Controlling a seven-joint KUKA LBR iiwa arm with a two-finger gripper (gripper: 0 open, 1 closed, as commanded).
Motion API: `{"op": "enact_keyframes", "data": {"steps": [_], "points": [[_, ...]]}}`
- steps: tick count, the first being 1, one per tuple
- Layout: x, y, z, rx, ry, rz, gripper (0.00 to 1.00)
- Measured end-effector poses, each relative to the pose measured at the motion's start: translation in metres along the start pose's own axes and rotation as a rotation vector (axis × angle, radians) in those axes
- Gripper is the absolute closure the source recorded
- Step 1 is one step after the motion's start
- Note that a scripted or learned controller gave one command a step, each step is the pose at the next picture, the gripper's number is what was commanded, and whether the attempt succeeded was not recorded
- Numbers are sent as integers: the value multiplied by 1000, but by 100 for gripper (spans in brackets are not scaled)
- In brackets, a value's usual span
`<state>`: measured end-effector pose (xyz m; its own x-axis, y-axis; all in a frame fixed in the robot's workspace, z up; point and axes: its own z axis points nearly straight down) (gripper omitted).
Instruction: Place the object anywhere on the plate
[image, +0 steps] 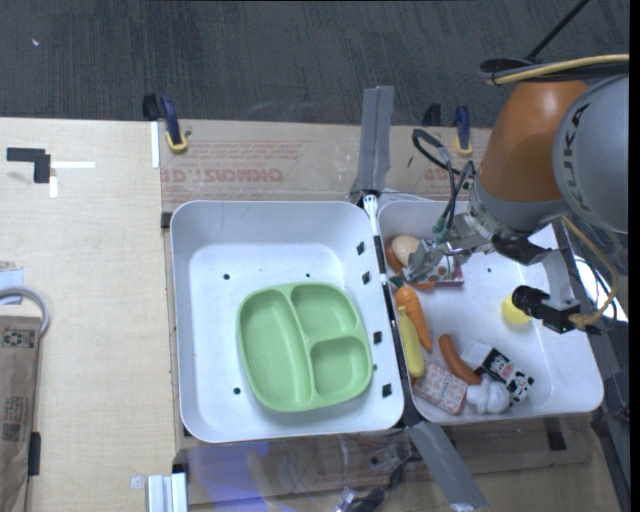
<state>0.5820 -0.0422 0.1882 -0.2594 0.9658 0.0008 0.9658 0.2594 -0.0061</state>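
The arm (560, 140) comes in from the right over the right bin (575, 400), orange band up top, wrist bent down toward that bin's far left corner. The gripper (428, 262) sits low there, but it's a dark tangle of metal and cable from this angle, so I honestly can't tell how it's set or if anything is in it. Right by the tip there's a beige egg (403, 248) in the far left corner and a small pink-edged card (450, 276) just beside it. A carrot (413, 312) lies along the left wall just below the tip, with a corn cob (410, 348) next to it, then a sausage (459, 360), a wafer (442, 390), a white toy (490, 397) and a little cow-print box (505, 372) toward the near edge. A yellow ball (515, 312) sits mid-right. The green plate (303, 345), three sections, is in the middle of the left bin (200, 300), well apart from the gripper. Bins rest on a wood bench (90, 300) with cardboard (250, 165) behind and dark carpet (250, 50) beyond.
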Motion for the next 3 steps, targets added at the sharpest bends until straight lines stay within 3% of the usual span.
{"op": "enact_keyframes", "data": {"steps": [1, 2, 3], "points": [[84, 14, 1, 3, 0, -93, 100], [118, -19, 0, 1, 0, -416, 100], [118, -19, 0, 1, 0, -416, 0]]}}
